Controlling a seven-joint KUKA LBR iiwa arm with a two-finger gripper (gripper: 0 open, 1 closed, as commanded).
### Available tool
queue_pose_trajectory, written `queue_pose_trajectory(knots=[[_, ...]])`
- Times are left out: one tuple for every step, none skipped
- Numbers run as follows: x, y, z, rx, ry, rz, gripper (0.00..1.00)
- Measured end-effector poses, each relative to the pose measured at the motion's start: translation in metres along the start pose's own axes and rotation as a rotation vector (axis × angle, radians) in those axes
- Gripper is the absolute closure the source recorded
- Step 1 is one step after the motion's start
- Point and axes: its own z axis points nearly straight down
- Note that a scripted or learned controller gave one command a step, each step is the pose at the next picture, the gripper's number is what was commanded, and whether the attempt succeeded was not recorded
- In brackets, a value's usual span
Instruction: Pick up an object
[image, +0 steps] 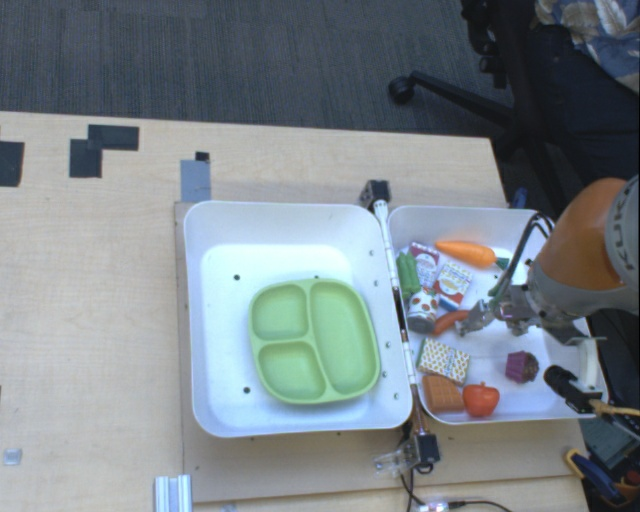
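Observation:
The right bin (560, 408) holds a jumble of toy foods. Among them are an orange carrot (465, 252), a green pod (408, 272), a small red-orange piece (453, 322), a checked cracker (443, 358), a red tomato (482, 399) and a purple lump (521, 366). My gripper (484, 313) hangs low over the middle of this bin, its tip just right of the red-orange piece. The orange-banded wrist (588, 250) rises behind it to the right. I see nothing clearly held by it.
The left bin (215, 300) holds a light green divided plate (315, 340). A ridge (392, 290) separates the two bins. Snack packets (448, 275) lie near the carrot, and a brown bread piece (442, 393) sits by the tomato.

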Motion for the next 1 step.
queue_pose_trajectory(knots=[[0.0001, 0.0022, -0.0117, -0.006, -0.001, -0.002, 1.0]])
